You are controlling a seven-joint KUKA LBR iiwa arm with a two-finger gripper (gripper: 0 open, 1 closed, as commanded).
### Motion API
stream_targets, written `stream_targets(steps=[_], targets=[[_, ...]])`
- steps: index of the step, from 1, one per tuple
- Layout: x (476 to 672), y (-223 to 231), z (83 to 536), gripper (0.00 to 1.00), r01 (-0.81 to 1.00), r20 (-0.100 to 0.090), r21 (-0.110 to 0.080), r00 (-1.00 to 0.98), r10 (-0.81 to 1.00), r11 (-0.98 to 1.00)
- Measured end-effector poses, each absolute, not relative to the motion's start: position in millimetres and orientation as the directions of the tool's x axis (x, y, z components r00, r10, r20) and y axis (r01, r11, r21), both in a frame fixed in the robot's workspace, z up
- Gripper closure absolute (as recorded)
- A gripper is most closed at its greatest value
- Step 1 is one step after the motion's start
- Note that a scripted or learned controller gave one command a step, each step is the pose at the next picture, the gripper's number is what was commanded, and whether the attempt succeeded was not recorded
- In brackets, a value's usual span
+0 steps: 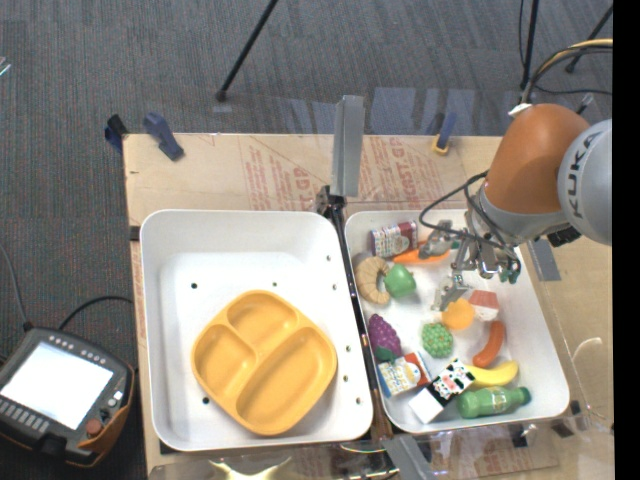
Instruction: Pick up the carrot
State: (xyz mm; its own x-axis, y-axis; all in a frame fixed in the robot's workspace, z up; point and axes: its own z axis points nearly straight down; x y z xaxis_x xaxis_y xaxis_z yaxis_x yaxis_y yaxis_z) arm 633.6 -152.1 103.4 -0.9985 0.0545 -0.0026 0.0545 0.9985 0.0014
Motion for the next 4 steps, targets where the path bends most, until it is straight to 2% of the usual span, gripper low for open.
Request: stream_targets(steps=[1, 2, 3, 4], targets=[[564.8, -160, 88, 0.0, -0.075, -0.001, 0.001, -0.997, -0.075, 0.997], [567.0, -156, 98, 1.0, -0.081, -0.005, 0.002, -0.997, -0.081, 0.997], [581.2, -212, 234, 1.0, 0.333, -0.011, 0.001, -0.943, 0.333, 0.943], [562.6, -211, 403, 1.0, 0.215, -0.014, -0.001, -0.976, 0.215, 0.977]])
